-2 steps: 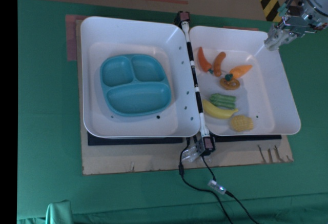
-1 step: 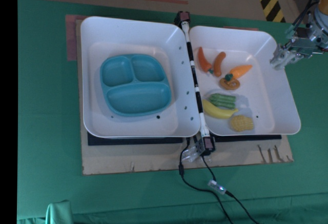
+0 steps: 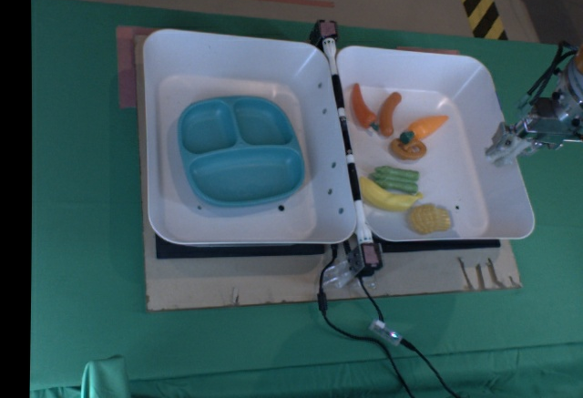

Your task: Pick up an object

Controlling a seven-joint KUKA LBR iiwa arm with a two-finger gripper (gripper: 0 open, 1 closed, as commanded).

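Observation:
The right white bin (image 3: 474, 86) holds several toy foods: an orange carrot (image 3: 364, 108), a sausage (image 3: 390, 113), a second carrot with a green top (image 3: 426, 126), an orange pretzel-like piece (image 3: 408, 148), a green pea pod (image 3: 396, 177), a yellow banana (image 3: 387, 196) and a yellow corn cob (image 3: 429, 219). My gripper (image 3: 506, 145) hangs over the right rim of that bin, well right of the foods, with nothing seen between its fingers.
The left white bin (image 3: 168, 68) carries a blue three-compartment plate (image 3: 240, 150). A divider bar (image 3: 342, 132) runs between the bins. Cables (image 3: 364, 314) trail across the green cloth in front. Cardboard lies under both bins.

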